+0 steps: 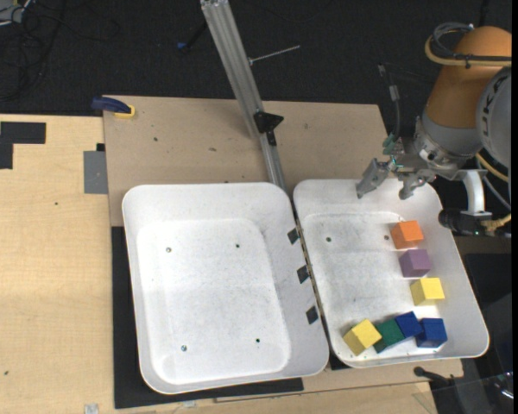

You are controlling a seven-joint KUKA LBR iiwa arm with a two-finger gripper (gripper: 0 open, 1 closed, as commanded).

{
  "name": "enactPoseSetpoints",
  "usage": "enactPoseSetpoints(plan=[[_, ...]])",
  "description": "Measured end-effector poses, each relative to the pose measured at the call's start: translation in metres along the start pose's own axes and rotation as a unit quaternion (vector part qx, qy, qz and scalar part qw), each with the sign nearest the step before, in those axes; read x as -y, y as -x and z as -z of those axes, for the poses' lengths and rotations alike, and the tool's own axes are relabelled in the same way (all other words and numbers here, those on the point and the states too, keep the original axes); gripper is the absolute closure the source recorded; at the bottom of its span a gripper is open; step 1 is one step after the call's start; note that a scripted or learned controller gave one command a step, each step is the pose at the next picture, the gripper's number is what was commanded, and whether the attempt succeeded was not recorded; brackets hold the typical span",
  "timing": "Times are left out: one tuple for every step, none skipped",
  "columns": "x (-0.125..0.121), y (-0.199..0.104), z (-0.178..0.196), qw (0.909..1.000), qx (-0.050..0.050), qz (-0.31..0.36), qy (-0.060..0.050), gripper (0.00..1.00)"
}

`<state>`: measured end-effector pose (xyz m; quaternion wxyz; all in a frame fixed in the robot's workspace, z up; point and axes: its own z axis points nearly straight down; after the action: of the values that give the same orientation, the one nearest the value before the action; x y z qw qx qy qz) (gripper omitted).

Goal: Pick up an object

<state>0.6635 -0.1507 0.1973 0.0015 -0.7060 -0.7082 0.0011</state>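
My gripper (388,184) hangs above the far edge of the right bin (354,270), fingers spread open with nothing between them. Along that bin's right side lie an orange cube (407,234), a purple cube (415,261) and a yellow cube (428,290). At its near right corner sit another yellow block (362,335), a green block (388,333) and two blue blocks (421,328) close together. The orange cube is the nearest one to the gripper, below and slightly right of it.
The left bin (207,287) sits beside the right one, joined by black clips (302,272). A slanted metal rail (242,76) rises behind the bins. The arm's orange band (466,76) is at the right edge.
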Motion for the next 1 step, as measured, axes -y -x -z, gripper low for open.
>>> enactPoseSetpoints(plan=[[0.0000,-0.0003,0.0000,1.0000,0.000,0.001,0.000,0.00]])
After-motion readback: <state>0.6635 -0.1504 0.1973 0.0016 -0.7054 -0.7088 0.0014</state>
